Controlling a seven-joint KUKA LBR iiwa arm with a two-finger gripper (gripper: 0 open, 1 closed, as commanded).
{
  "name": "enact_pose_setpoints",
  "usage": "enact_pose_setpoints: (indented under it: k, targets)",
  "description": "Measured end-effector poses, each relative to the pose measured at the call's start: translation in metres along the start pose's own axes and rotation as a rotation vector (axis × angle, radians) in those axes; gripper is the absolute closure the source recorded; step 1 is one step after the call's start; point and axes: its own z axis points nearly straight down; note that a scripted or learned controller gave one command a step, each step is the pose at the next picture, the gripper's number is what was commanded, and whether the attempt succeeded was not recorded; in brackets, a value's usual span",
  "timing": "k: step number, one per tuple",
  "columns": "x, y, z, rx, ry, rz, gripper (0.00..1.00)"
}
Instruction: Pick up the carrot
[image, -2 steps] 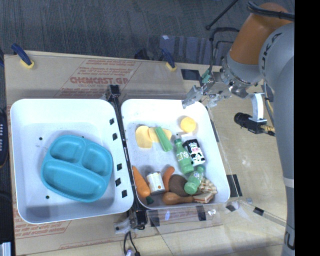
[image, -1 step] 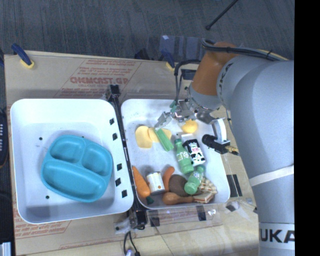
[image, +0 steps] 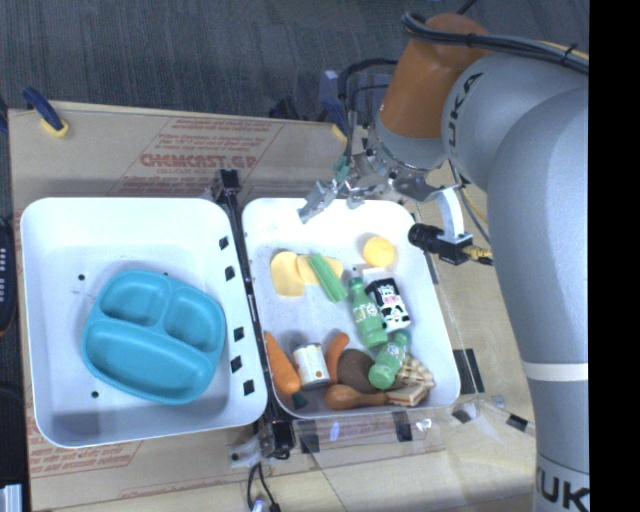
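Observation:
The carrot (image: 281, 366) is orange and tapered. It lies along the left wall of the right bin (image: 262, 215), near the front corner, beside a small can (image: 312, 364). My gripper (image: 334, 196) hangs over the bin's far rim, well behind the carrot and above the yellow pieces. Its fingers (image: 314, 205) are spread open and hold nothing. The grey arm with its orange band (image: 430, 80) comes in from the upper right.
The right bin is crowded: yellow pieces (image: 287, 272), a green pod (image: 325, 277), a green bottle (image: 366, 316), a black-and-white carton (image: 389, 302), a yellow disc (image: 378, 250), brown food (image: 354, 370) and a waffle (image: 415, 380). A blue divided plate (image: 155, 335) lies in the left bin (image: 60, 225).

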Motion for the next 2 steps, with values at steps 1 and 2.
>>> enact_pose_setpoints:
  k: [1,2]
  targets:
    - [0.01,-0.025,0.118,0.018,0.009,-0.14,0.0]
    - [0.03,0.008,0.015,0.0,-0.002,-0.086,0.0]
